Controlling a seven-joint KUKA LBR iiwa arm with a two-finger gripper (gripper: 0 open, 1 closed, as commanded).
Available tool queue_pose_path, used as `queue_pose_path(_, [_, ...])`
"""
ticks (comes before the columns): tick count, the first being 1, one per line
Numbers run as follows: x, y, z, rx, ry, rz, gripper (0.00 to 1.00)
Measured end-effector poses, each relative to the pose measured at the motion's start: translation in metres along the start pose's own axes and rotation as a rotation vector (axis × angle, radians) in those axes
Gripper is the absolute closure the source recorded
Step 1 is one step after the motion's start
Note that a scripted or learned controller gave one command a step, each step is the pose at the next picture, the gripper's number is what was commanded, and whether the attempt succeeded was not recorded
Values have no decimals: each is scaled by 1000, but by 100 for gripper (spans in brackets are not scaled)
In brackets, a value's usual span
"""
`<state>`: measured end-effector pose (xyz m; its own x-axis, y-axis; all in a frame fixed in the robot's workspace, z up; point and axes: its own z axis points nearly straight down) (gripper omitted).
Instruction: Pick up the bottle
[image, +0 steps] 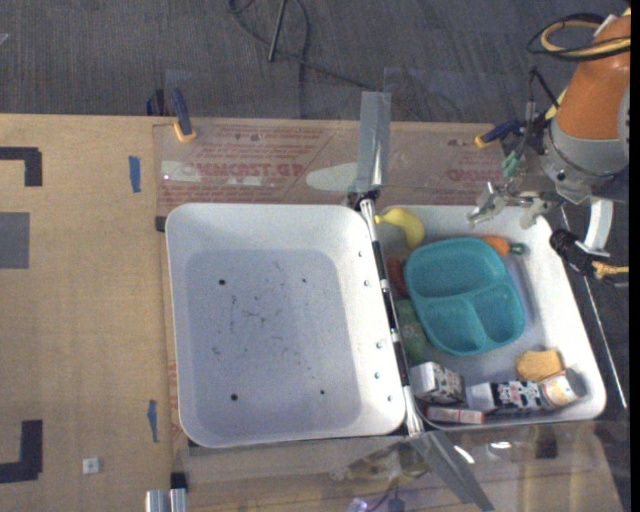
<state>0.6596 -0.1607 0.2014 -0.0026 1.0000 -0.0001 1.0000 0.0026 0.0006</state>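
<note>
Arm (590, 100) enters at upper right, gripper (508, 203) over the right bin's (585, 345) far rim; can't tell its state from this angle. Bottle (520, 394) lies on its side along the bin's near wall, beside a sponge (540, 364). Teal tray (465, 295) sits mid-bin, banana (403, 224) at far left corner. Left bin (270, 320) adjoins.

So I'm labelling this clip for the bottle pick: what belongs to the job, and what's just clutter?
Job:
- bottle, lying at the right bin's near edge
- gripper, above the bin's far edge

Clutter:
- teal divided plate
- banana
- small carton
</note>
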Motion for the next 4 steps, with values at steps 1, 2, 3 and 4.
queue_pose_path(1, [-2, -50, 103, -9, -3, 151, 0])
queue_pose_path(2, [-6, -83, 107, -24, -4, 342, 0])
queue_pose_path(3, [-49, -77, 79, 2, 3, 493, 0])
queue_pose_path(4, [-49, -77, 79, 2, 2, 493, 0])
